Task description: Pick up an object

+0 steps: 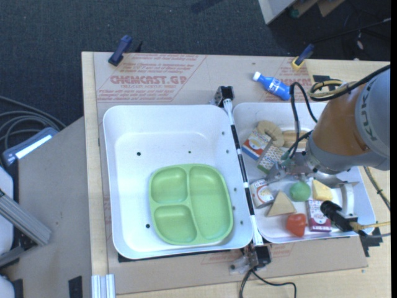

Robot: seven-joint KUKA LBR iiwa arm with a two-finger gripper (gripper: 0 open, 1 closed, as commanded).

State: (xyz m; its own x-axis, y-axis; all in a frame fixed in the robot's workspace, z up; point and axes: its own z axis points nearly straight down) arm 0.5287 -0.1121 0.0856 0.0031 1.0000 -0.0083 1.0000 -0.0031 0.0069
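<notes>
Over the right bin, the arm hides the end effector; grip state indeterminate. Green ball at the bin's 6 o'clock, partly covered.

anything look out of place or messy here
One thing stands out: a blue and white bottle lies on its side on the bench behind the right bin, outside both bins. The right bin's small items sit in a loose jumble under the arm, while the green divided tray lies flat in the left bin.
</notes>
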